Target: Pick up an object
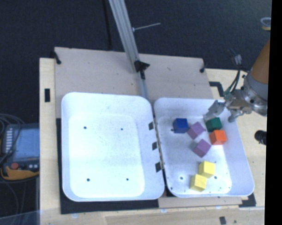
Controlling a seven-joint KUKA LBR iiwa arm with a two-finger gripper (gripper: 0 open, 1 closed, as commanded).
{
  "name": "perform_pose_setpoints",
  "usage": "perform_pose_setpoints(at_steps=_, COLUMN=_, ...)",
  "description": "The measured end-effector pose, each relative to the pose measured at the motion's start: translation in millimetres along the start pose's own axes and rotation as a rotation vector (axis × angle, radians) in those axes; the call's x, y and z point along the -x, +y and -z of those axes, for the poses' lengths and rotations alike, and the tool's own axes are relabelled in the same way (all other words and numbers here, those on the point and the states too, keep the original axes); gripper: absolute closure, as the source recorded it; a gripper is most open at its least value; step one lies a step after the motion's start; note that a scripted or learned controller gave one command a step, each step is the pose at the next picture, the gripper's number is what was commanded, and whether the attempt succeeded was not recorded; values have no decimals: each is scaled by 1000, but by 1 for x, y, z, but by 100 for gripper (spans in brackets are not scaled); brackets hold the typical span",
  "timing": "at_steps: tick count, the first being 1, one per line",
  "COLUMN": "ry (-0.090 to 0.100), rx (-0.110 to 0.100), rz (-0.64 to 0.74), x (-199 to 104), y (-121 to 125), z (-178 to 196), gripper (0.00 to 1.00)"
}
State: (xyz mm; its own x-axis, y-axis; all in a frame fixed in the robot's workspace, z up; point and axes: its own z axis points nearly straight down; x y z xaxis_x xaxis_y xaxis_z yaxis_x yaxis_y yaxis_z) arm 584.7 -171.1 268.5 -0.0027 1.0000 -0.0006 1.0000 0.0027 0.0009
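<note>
The right bin (235,182) holds several small blocks: a blue one (180,125), two purple ones (196,130) (201,147), a green one (214,124), an orange one (218,136) and two yellow ones (206,168) (198,182). My gripper (222,113) hangs over the bin's far right part, just above and behind the green block. Its two fingers stand spread apart, open, with nothing between them.
The left bin (66,130) lies beside the right one. A slanted metal rail (127,35) rises from the bench behind the bins. A handheld pendant with cables (19,149) sits off the bench at the left.
</note>
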Motion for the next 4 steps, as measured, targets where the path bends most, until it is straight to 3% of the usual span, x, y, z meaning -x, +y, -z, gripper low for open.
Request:
perform_pose_setpoints(at_steps=1, ry=0, rx=0, rz=0, x=0, y=0, z=0, gripper=0)
perform_pose_setpoints(at_steps=4, ry=0, rx=-4, rz=-3, x=7, y=14, z=-155, gripper=0)
